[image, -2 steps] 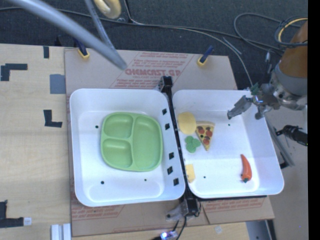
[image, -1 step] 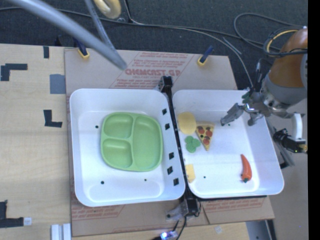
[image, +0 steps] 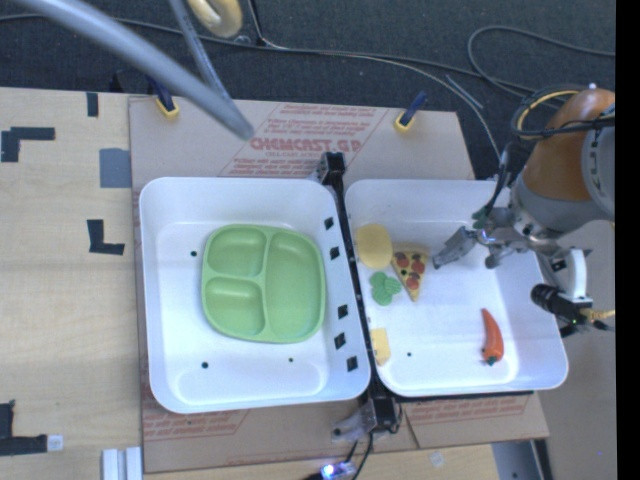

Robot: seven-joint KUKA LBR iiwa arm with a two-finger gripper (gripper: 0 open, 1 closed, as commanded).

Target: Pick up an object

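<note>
This is a robotics lab or test cell rather than a home. A grey industrial arm with an orange band (image: 560,158) reaches in over a desk (image: 60,268) of pale wood marked with dark tape pieces (image: 100,236). Two shallow white bins (image: 160,368) sit clamped side by side on a cardboard sheet (image: 300,133). Loose black cables (image: 500,48) trail across the dark floor behind, and the bins hold toy plastic food (image: 410,271), not real groceries.

Wooden bench (image: 60,268), dark cabled floor (image: 400,28)
</note>
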